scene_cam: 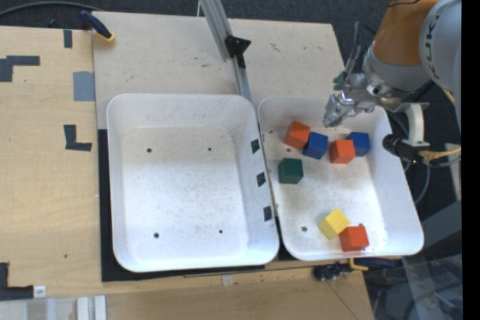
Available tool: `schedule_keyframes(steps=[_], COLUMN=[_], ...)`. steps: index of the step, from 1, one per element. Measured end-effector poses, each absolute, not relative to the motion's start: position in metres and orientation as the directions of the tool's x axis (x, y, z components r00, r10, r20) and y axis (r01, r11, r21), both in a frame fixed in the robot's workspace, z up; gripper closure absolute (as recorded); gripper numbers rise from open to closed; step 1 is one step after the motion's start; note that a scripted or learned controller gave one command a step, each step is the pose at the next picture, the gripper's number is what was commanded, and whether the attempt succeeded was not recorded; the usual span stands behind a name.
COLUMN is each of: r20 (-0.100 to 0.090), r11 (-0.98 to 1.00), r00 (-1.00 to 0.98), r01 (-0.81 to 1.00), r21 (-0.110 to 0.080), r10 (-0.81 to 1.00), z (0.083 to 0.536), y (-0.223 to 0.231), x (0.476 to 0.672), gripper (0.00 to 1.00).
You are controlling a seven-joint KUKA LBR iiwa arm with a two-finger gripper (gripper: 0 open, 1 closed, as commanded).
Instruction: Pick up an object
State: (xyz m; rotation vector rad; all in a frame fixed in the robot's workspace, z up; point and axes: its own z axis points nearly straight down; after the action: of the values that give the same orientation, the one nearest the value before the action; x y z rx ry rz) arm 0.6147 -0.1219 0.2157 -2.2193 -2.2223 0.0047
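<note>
Gripper (335,115) is hanging just above the blue block (316,145); I am not seeing its blurry fingers well enough to tell.

Bins: two white bins, the left bin (187,183) at frame centre and the right bin (390,198) at right of centre.

Blocks: seven counted, all in the right bin.
- Orange or red: three. One orange block (298,135) in the bin's upper left, one red-orange block (342,151) in the upper middle, one red-orange block (354,237) at the lower edge.
- Blue: two. One blue block (316,145) between the upper two orange ones, one blue block (360,142) at upper right, apparently partly hidden by its neighbour.
- Green: one, the dark green block (291,171).
- Yellow: one, the yellow block (334,223).

Arms: one; gripper (335,113): one.
</note>
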Motion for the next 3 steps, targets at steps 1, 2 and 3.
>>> schedule_keyframes(steps=[1, 2, 3], r20=[0.001, 0.003, 0.002], r11=[0.004, 0.008, 0.007], r00=[-0.004, -0.008, -0.007], r01=[1.000, 1.000, 1.000], r21=[-0.003, -0.002, -0.003], r10=[1.000, 1.000, 1.000], z=[0.219, 0.226, 0.224], y=[-0.076, -0.013, 0.038], x=[0.591, 0.577, 0.574], gripper=[1.00, 1.00, 1.00])
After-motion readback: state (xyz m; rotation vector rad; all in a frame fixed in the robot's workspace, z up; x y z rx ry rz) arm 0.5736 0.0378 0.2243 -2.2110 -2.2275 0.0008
